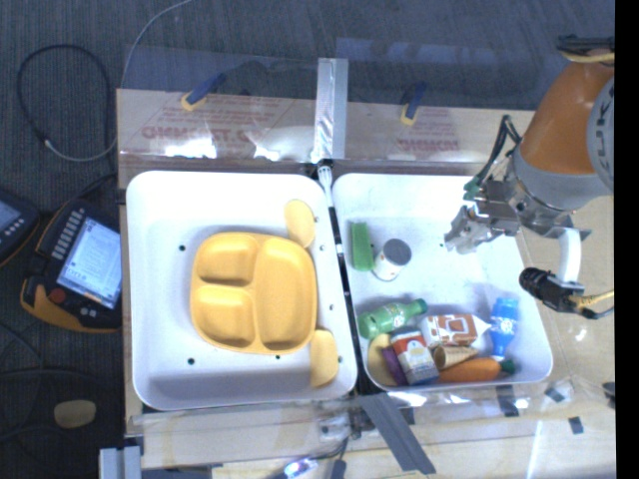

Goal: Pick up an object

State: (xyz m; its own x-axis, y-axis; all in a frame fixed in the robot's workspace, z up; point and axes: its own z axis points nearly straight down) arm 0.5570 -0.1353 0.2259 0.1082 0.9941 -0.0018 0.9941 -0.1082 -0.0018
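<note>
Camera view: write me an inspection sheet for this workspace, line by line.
Surface: two white bins side by side, left bin and right bin.
Job's things: green bottle, blue bottle, carrot and small cartons crowd the right bin's near end; green cylinder and grey-capped jar lie further back.
Clutter: yellow divided tray in the left bin.
Grippers: gripper above the right bin, nothing held.
Cables: black cable on the floor.
Surroundings: pendant on the floor, left.
</note>
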